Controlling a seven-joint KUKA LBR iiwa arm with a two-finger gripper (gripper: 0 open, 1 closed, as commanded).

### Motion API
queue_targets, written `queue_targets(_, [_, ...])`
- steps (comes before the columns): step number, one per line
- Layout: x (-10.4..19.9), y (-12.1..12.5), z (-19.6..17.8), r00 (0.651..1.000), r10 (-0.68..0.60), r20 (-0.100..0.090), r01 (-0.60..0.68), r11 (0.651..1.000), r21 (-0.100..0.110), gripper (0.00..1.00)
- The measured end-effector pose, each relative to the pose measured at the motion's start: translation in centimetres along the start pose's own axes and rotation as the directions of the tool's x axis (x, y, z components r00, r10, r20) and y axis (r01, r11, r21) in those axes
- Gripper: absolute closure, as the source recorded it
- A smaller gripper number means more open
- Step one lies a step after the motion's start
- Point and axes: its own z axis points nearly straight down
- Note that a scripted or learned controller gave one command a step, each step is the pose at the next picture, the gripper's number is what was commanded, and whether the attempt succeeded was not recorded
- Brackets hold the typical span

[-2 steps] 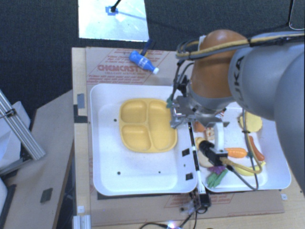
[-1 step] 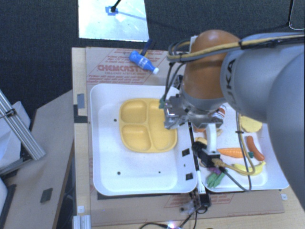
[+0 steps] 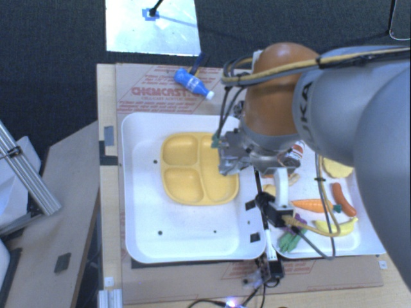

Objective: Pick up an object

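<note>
left bin [image 3: 138,236]: yellow divided tray [image 3: 189,170], toward far right corner.
right bin [image 3: 366,239]: carrot [image 3: 309,205], sausage [image 3: 342,199], banana [image 3: 334,228], near edge.
gripper [image 3: 231,165]: over tray's right edge; state cannot tell.

Grey arm [image 3: 359,101], orange band [image 3: 276,88]

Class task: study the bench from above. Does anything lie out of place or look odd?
Yes. A blue bottle lies on its side on the board behind the left bin, outside both bins. The yellow divided tray sits inside that bin, and toy food such as the carrot lies in the right bin.
</note>
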Motion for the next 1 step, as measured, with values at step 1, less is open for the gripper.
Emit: queue_targets(1, [-0.37, -0.25, 1.25, 1.0, 0.006, 0.001, -0.006, 1.0, 0.001, 1.0])
